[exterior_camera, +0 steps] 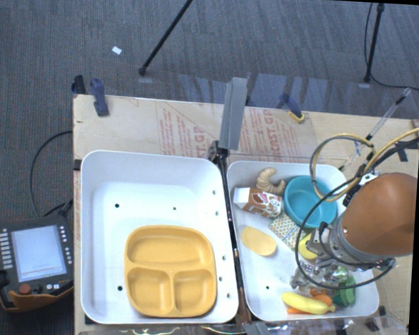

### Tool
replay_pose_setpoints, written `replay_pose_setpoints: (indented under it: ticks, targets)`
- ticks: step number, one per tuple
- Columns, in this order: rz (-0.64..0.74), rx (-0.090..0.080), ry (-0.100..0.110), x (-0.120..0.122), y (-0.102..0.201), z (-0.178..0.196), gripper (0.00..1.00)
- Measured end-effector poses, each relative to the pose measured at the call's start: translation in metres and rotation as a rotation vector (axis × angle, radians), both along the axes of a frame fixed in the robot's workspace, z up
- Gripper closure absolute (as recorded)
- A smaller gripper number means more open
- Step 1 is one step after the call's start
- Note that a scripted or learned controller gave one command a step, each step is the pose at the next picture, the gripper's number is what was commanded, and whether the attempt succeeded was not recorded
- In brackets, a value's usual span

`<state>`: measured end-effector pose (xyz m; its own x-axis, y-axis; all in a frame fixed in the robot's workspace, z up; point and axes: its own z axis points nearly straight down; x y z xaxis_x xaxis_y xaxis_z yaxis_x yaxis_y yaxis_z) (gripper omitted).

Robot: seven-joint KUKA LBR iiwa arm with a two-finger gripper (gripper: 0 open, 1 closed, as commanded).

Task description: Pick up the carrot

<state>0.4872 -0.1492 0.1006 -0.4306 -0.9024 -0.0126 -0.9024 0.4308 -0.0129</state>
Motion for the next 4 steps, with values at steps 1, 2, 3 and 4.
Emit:
replay_pose_setpoints:
  ticks: [1, 2, 3, 4]
  targets:
    - [0.166, -0.001, 0.018, 0.019, -0.060, -0.014, 1.00]
    - [0.253, -0.003, 0.017, -0.009, -0.043, 0.013, 1.00]
    - [0.379, -0.005, 0.015, -0.011, -0.029, 0.004, 1.00]
    - [0.938, -0.007, 0.011, -0.011, -0.062, 0.058, 1.00]
